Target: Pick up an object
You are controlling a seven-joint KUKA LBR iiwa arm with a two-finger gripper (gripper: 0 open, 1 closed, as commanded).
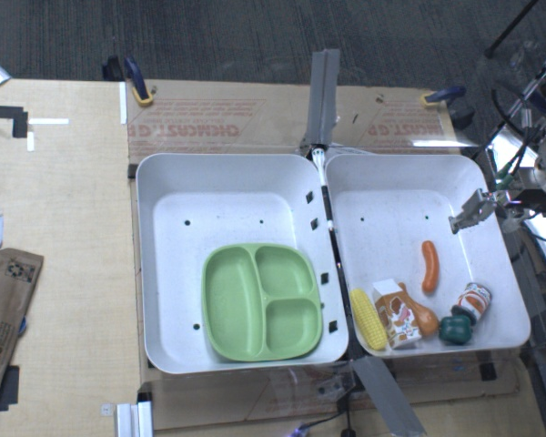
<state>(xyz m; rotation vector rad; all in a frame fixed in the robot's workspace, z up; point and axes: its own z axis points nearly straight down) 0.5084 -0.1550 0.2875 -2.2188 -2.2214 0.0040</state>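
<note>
Left of the gripper (474, 211) — grip unreadable — an orange sausage (429, 266), apart, in the right bin (382, 185).

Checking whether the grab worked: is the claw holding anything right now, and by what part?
Nothing is held. The claw is at the right bin's far right edge, apart from the sausage.

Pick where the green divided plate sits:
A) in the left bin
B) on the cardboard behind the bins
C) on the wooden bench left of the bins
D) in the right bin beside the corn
A: the green divided plate lies flat inside the left bin; the corn is in the right bin.
</note>
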